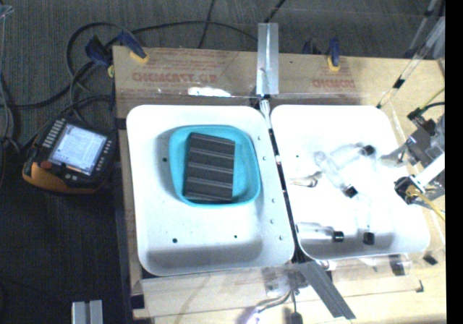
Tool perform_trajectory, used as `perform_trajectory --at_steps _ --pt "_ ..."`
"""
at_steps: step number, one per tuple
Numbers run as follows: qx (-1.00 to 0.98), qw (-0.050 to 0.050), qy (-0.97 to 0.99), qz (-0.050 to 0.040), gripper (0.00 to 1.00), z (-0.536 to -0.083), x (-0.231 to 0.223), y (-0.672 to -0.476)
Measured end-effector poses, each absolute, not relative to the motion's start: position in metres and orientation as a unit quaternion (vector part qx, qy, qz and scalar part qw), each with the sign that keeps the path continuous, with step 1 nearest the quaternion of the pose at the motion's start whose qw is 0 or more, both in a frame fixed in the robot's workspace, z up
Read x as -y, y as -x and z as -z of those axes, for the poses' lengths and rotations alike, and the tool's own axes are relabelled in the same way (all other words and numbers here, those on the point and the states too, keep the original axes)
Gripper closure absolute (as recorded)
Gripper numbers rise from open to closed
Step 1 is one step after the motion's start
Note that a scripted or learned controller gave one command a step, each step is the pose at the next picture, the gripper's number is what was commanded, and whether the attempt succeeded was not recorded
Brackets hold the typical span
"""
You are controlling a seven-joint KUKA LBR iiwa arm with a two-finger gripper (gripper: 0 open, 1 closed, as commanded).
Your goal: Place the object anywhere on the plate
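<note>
At the right edge of the camera view, the gripper (418, 171) is partly in frame, a cluster of grey and white metal parts with black fittings and thin cabling running off it. It sits low, level with the middle of the right-hand side, its body angled in from the right. A pale, slanted piece juts toward the left from it. The rest of the arm lies beyond the frame's edge.
</note>
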State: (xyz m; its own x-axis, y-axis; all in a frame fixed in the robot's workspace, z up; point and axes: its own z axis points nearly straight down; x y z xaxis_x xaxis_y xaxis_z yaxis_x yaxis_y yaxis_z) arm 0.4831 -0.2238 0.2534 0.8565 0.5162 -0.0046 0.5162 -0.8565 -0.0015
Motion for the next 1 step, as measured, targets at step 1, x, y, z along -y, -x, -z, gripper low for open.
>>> perform_trajectory --at_steps 1 --pt "0.248 0.002 0.969 -0.003 0.0 -0.1651 0.1668 -0.4825"
